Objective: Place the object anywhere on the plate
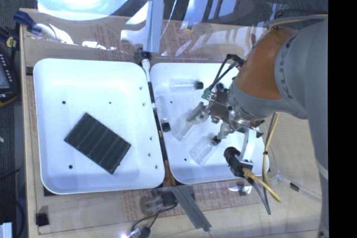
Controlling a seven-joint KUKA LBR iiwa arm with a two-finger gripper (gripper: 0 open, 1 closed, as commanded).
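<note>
The plate (97, 142) is a dark ribbed rectangle lying flat in the left bin (50, 72), toward its front. Several clear plastic vials lie in the right bin (184, 175): one with a black cap (184, 85) near the back, one (179, 130) by the divider, and one (202, 150) toward the front. My gripper (204, 128) hangs over the middle of the right bin, between the two nearer vials. Its two fingers (196, 114) are spread apart, and I see nothing between them. The vials are see-through and hard to outline.
A raised divider (155, 120) separates the two bins. The arm's orange band and grey body (273, 75) cover the right bin's right side. Cables (262, 184) trail off the wrist at the front right. Clamps and brackets (167, 198) sit along the bench's front edge.
</note>
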